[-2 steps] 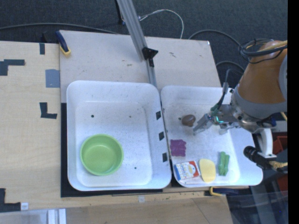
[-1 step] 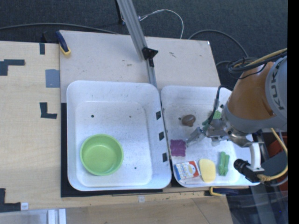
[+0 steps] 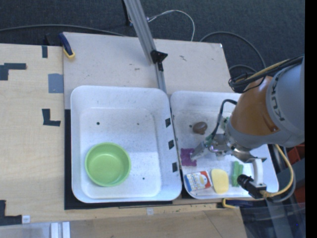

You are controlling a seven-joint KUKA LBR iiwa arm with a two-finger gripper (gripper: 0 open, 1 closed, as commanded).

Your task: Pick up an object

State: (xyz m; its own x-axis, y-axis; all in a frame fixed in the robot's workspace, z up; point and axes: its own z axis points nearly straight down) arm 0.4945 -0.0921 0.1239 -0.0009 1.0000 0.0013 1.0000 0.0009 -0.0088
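Pincer (image 3: 202, 149) low over the right bin (image 3: 181, 100), metallic and slim at the end of the grey arm (image 3: 277, 108) with its glossy orange band; fingers too small and cluttered to tell whether spread or pressed together, nothing seen between them. Just beside the tip, toward the left: one purple object (image 3: 186, 156), flat and angular, lying on the white speckled bin floor. Up and slightly left of the pincer: one brown lump (image 3: 199, 128), rounded and dull. Below the pincer, along the near wall: one flat white packet (image 3: 197, 181) with red printing, one smooth yellow oval piece (image 3: 220, 180), one narrow green piece (image 3: 236, 173) partly under the wrist. Well to the left, in the left bin (image 3: 119, 90): one round green bowl (image 3: 107, 164), plastic-looking, upright. Two shallow white bins, side by side on a pale worktop (image 3: 109, 58).
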